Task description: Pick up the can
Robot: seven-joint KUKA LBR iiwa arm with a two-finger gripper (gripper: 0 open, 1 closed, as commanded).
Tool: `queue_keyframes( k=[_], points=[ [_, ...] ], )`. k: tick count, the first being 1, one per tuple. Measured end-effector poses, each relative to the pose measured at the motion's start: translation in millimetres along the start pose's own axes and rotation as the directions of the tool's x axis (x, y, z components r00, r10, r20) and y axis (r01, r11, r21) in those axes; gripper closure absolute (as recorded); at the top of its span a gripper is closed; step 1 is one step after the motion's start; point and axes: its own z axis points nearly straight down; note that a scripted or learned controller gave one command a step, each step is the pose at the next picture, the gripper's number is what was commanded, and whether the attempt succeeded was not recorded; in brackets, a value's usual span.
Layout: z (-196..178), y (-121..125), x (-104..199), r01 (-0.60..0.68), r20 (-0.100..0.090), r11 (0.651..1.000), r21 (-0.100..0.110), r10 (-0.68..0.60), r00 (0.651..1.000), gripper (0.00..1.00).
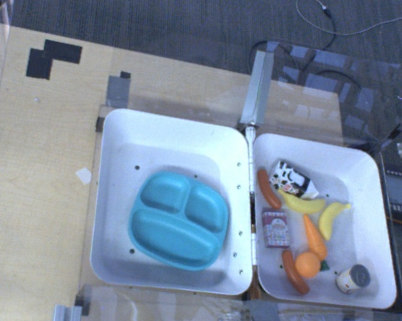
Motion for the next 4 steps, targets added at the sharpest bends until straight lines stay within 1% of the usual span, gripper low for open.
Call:
queue_keyframes(
  k=[1,2,3,4],
  points=[
    [-43.0,29.7,78.4,-0.375,-0.001,0.927,0.003,0.375,0.927,1.0],
    [-63.2,39.4,8.6,-0.134,0.0,0.991,0.001,0.134,0.991,1.0],
    [-63.3,52.9,-19.3,0.241,0.001,0.971,0.0,-0.241,0.971,1.0],
    [-64.3,74.9,-24.4,0.678,0.002,0.735,-0.002,-0.678,0.735,1.0]
  ],
)
